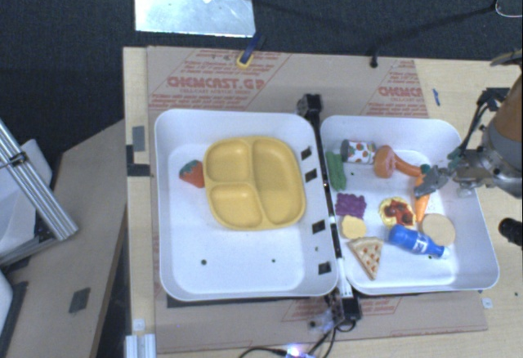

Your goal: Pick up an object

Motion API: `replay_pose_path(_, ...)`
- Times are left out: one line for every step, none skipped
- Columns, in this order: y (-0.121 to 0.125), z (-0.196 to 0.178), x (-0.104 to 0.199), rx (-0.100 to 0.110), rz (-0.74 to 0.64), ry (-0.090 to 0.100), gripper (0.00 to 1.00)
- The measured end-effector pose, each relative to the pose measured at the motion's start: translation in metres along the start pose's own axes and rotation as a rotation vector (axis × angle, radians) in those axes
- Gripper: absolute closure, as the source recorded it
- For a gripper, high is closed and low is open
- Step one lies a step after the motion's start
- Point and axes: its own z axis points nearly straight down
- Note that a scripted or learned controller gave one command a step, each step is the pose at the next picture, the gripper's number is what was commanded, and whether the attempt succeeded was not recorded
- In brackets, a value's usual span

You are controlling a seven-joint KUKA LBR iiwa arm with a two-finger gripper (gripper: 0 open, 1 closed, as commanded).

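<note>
The right bin (470, 262) holds several toy foods. These include a green pickle (336, 170), a small can (357, 152), an orange drumstick-like piece (389, 163), a carrot (421, 206), purple grapes (350, 204), a round pizza (395, 210), a yellow chip (353, 226), a pizza slice (368, 255), a blue bottle (413, 241) and a tan bun (438, 229). My gripper (432, 180) hangs low over the right side of this bin. It is just above the carrot's top and at the tip of the orange piece.
In the left bin (176, 250) sit a yellow divided plate (249, 182) and a strawberry (193, 173). A black divider with clips (324, 201) separates the bins. The grey arm (502, 148) enters from the right edge.
</note>
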Motion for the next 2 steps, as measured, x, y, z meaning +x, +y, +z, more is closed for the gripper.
replay_pose_path(0.003, -0.006, 0.000, -0.012, -0.003, -0.003, 0.00)
replay_pose_path(0.013, 0.039, 0.002, -0.010, -0.003, -0.002, 0.00)
